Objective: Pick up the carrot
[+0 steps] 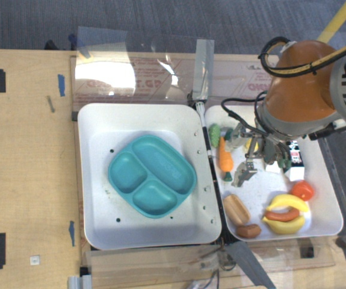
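Teal plate (pixel 151 174) in left bin (pixel 94 221), carrot (pixel 225 159) in right bin (pixel 329 218), gripper (pixel 249 167) apparently open

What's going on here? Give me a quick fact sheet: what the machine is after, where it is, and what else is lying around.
target: carrot, lying in the right bin near its left wall
tool: hanging just right of the carrot, nothing seen in it
left bin: holds a teal divided plate
nearby food: hot dog, banana, tomato
carrot picked up: not yet

Small orange carrot (pixel 225 160), green top, lying lengthwise by right bin's left wall
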Motion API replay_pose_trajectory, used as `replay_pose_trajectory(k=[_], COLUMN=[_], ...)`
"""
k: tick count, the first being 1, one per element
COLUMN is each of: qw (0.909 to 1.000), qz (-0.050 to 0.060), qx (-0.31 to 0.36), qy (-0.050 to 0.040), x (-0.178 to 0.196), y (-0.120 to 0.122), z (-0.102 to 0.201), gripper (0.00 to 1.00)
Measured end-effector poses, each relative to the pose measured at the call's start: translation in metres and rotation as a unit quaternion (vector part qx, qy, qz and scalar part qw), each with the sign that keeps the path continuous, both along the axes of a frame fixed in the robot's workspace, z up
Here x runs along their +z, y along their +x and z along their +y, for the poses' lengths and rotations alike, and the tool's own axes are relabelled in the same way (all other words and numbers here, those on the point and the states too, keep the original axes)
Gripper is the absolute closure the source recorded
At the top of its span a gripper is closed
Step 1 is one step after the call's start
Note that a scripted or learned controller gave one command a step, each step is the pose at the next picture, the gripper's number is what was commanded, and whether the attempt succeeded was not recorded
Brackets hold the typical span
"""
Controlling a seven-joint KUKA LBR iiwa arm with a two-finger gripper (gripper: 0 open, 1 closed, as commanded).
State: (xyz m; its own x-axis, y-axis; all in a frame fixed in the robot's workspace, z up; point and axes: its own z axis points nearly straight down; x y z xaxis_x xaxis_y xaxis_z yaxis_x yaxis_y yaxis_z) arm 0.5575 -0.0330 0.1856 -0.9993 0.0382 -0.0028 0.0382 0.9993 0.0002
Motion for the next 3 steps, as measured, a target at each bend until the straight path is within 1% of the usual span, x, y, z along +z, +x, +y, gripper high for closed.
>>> replay_pose_trajectory(k=[1, 2, 3], qw=[0.9988, 0.9983, 0.9965], qz=[-0.003, 0.000, 0.002], qx=[0.050, 0.058, 0.083], qy=[0.0004, 0.0002, -0.0007], x=[0.000, 0.000, -0.094], y=[0.042, 0.026, -0.003], z=[0.017, 0.018, -0.071], gripper=[0.00, 0.00, 0.00])
